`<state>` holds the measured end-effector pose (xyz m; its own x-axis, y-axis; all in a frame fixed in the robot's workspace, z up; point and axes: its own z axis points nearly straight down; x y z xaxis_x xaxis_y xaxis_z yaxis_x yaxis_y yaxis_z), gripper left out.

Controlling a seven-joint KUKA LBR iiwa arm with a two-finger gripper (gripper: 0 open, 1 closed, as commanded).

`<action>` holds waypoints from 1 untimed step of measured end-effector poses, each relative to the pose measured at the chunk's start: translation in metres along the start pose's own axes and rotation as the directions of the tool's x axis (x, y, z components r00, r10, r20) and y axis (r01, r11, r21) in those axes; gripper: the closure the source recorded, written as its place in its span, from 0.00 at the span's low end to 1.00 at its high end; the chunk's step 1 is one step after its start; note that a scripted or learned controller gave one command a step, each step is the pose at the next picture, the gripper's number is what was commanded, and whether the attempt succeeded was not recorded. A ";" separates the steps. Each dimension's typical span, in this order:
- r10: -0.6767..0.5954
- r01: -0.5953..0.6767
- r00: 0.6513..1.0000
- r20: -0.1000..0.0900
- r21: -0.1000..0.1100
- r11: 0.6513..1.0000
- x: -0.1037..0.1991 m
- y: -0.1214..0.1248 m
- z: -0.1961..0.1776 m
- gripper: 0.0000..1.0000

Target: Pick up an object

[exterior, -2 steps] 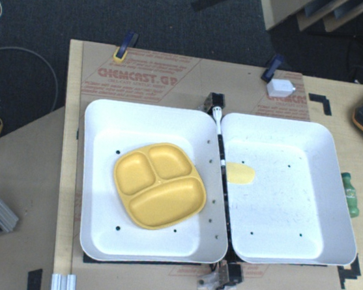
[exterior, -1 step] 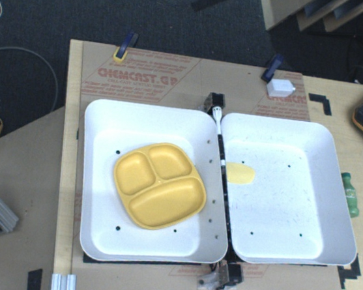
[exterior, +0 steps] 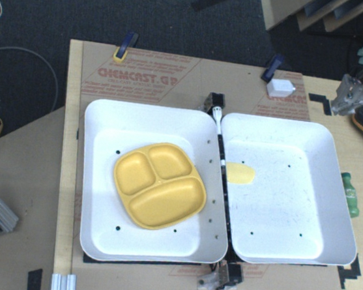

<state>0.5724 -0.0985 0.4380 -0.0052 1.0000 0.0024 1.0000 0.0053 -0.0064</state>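
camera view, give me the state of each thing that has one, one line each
yellow divided plate: lying flat, right side up, in the left bin, three compartments bare
small yellow piece: lying flat in the right bin, by its left wall
gripper: at the right edge, above and outside the bins

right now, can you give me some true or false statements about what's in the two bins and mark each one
1. A yellow divided plate lies in the left bin. True.
2. The plate has five compartments. False: it has three.
3. A small pale yellow piece lies in the right bin, near its left wall. True.
4. The plate is stacked on the small yellow piece. False: they lie in separate bins.
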 end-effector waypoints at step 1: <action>-0.004 0.004 1.000 0.000 0.001 1.000 0.081 -0.034 0.040 1.00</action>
<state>0.5374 -0.0180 0.3981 -0.0091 1.0000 0.0025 0.9999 0.0091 -0.0075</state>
